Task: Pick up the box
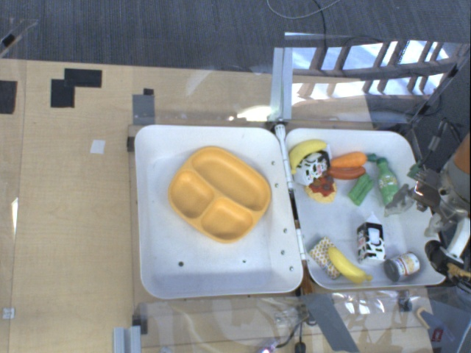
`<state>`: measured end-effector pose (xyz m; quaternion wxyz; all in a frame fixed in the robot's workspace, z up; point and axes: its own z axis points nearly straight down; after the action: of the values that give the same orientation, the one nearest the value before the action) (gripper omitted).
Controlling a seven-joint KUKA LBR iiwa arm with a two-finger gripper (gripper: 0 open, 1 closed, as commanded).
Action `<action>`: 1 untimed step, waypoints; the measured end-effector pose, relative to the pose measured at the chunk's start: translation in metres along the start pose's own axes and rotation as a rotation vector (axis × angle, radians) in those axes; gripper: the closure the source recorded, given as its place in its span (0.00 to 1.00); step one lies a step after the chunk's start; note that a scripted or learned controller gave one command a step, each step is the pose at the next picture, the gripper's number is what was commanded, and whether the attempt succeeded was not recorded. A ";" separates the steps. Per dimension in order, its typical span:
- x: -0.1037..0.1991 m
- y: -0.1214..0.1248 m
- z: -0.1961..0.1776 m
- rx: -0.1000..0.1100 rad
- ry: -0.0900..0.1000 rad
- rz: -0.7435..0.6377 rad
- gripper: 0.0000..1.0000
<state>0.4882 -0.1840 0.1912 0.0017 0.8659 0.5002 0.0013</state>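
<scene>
The box [370,241] is a small black and white carton. It stands in the lower right part of the right bin [412,144]. A yellow banana [346,265] lies just below and left of it, very near. A little checked cracker [321,252] sits beside the banana. A silver can [402,265] lies just to the right of the box, low in the bin.

The arm [450,197] comes in at the right edge of the frame. Its claw [402,198] is above and to the right of the box, near the green bottle [387,181]. It is not touching the box. The claw looks small and blurry, so I cannot tell if it is apart or together. Nothing shows inside it.

Here is what I think could go wrong. The box is tall and thin, so a bump from the side could tip it over. The banana and the can are so near that the claw could land on one of them, or grab it by mistake. The claw could also push the box into the banana and lose it. If it closes too high up, the box could slip out.

The left bin [158,271] has a yellow plate [219,193] in it, well away from all this.
</scene>
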 end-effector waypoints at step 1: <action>0.010 0.037 0.003 0.002 -0.001 0.275 0.00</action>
<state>0.5251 -0.1934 0.1884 0.0007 0.9264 0.3766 0.0005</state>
